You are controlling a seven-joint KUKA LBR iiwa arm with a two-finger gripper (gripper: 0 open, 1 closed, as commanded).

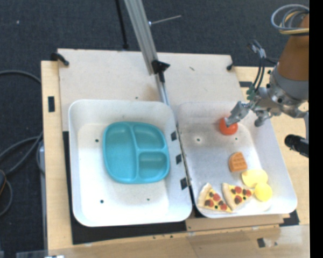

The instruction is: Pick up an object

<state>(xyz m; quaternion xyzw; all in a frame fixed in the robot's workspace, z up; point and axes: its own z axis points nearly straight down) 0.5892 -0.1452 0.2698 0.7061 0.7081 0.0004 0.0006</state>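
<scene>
My gripper (246, 119) hangs over the far part of the right bin (204, 117), its fingers spread open with nothing between them. A small red-orange round object (227, 126) lies on the bin floor just under and left of the left fingertip (234, 117); I cannot tell whether they touch. Further forward in the same bin lie an orange ridged biscuit-like piece (237, 162), two yellow pieces (257, 183) and two toy pizza slices (225, 196).
The left bin (81, 144) holds a turquoise compartment plate (135, 151). A slanted metal pole (145, 36) rises from the back of the bench near the bins' shared edge. Cables hang by the arm's wrist (290, 52) at the right.
</scene>
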